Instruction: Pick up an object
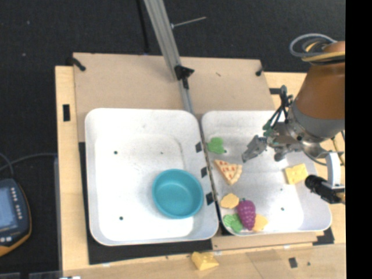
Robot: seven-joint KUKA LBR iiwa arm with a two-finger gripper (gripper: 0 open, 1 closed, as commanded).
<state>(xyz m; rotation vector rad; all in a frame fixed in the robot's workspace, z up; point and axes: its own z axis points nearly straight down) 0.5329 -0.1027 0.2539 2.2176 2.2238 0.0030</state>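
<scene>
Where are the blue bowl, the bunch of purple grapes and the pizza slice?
Blue bowl (177, 193): camera view, on the middle of its inside floor.
Purple grapes (247, 213): camera view, on the middle of the bunch.
Pizza slice (229, 171): camera view, on the orange topping at its centre.

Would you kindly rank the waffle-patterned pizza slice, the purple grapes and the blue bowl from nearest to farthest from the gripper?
Measured from the two-finger gripper over the right bin:
1. The tan, waffle-patterned toy pizza slice, just below-left of it in the right bin.
2. The purple toy grape bunch, at the right bin's lower-left corner.
3. The round blue plastic bowl, across in the left bin.
</scene>
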